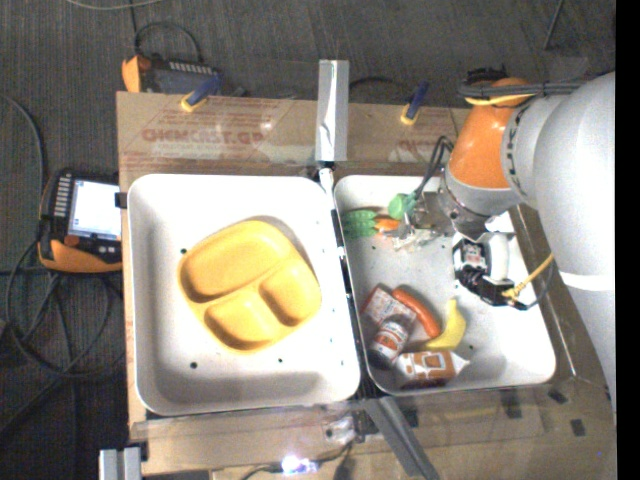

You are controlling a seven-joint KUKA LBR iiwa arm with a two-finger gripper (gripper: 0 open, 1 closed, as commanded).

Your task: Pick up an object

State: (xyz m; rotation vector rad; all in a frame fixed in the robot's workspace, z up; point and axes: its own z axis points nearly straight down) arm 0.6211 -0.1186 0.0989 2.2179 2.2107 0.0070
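The arm [560,168], grey w/ an orange band, is seen reaching in from the right & bent down over the far end of the right bin [540,358], presumably so the tool can be brought onto the small items gathered there. The left bin [145,298] is taken up by one yellow divided tray [250,283], laid flat near the middle w/ its three hollows facing up; it is well apart from the arm & is judged not to be the target at this moment. In the right bin the loose items are found in two groups. Toward the near end, a sausage-like red piece [420,311], a banana [452,326], a small brown jar [390,340] & a flat carton [430,367] are lain close together, some touching, w/ the banana just beside the red piece. At the far end, a green & orange toy, prob. a carrot [365,222], is laid against the wall next to the divider, & a small green piece [401,206] is seen just beside the gripper [425,223]. The gripper is lowered among these far-end items, approx. over a pale bit of clutter; how far apart it is set cannot be told, since it is blurred & partly hidden by the wrist, & nothing is visibly held in it. The pick is judged not yet made: every item appears to be resting on the bin floor. Dark cable [485,278] is hung from the wrist over the bin's right side.
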